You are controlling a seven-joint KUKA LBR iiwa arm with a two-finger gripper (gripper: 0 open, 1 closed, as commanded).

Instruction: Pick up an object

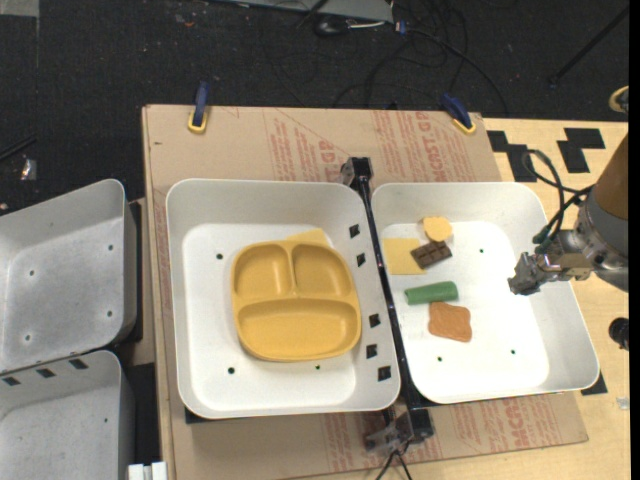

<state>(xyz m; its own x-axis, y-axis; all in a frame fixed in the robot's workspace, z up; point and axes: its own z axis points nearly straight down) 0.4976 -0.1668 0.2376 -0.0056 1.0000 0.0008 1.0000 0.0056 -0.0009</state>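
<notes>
Nothing is lifted yet: the green block (431,292) lies in the right bin (560,348). The gripper (524,276) is held beside it; the jaw state cannot be told.

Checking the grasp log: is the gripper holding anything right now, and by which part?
Nothing is held: the gripper is above bare white bin floor, apart from the green block.

Two white bins (490,203) w/ small black dots. Left one has a yellow tray (297,302). Right one: green block (432,292), orange toast (450,321), dark brown bar (431,255), pale yellow square (400,256) & a golden round bit (436,229). Bench (260,148) is tan w/ red letters. Claw (526,273) is grey.
</notes>
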